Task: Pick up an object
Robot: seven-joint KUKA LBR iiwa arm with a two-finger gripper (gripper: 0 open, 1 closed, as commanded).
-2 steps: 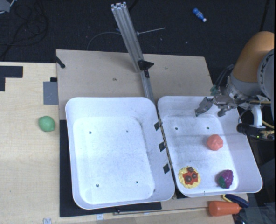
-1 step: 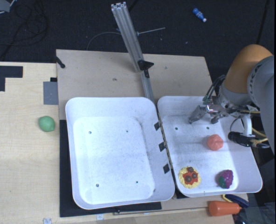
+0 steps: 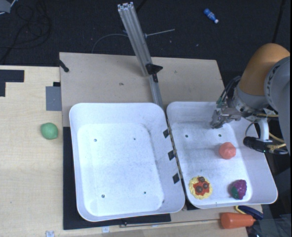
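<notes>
End effector [image 3: 218, 123], peach ball [image 3: 227, 150] near

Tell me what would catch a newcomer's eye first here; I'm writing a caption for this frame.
Probably the grey arm's orange band at the right edge, with its gripper hanging over the right bin. Next come that bin's toys: a pink ball, a purple grape cluster and a yellow pizza piece. A green ball sits alone on the bench, far left.

Matt white plastic bins [image 3: 116, 113] sit on a pale wooden bench [image 3: 18, 147] beside a ribbed metal rail [image 3: 136, 33].
</notes>
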